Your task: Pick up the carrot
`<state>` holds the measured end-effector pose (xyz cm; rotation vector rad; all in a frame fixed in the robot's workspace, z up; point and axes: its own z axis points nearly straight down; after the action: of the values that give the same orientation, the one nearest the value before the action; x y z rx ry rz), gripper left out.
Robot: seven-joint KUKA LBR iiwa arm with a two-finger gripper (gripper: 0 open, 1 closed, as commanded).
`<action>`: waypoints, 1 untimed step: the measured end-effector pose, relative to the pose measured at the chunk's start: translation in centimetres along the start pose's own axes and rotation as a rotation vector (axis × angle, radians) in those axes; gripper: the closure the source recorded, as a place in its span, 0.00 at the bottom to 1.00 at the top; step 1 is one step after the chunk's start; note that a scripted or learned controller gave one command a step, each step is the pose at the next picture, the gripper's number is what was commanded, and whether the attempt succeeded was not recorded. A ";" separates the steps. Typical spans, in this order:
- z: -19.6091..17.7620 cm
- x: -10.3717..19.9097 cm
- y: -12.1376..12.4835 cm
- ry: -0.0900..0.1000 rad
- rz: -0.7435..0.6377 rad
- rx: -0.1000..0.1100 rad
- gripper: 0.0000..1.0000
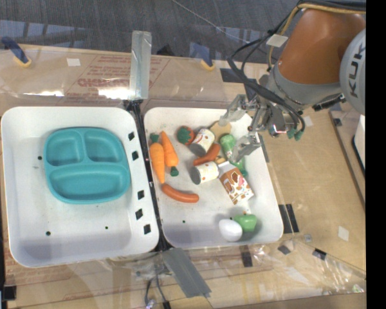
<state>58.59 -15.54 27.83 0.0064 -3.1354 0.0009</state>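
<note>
Two orange carrots lie side by side at the left wall of the right bin [270, 219]: a fat carrot [157, 162] and a thinner carrot [168, 149] with a green tip. A third, small orange carrot-like piece [208, 154] lies in the middle of the pile. My gripper [237, 134] hangs over the bin's upper right part, well to the right of the two carrots. Its fingers [231, 116] are spread open with nothing between them, and a green item [226, 143] lies just below and to their left.
The right bin also holds a strawberry [183, 134], two small cups [208, 172], a juice carton [235, 186], a red sausage [180, 194], a white egg [230, 229] and a green pepper [248, 222]. A teal divided plate [87, 164] lies in the left bin [19, 237].
</note>
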 end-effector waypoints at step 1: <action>16.2 -1.8 4.0 -0.008 -0.118 0.001 0.00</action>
<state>60.29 -11.55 11.67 0.1918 -3.1378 0.0017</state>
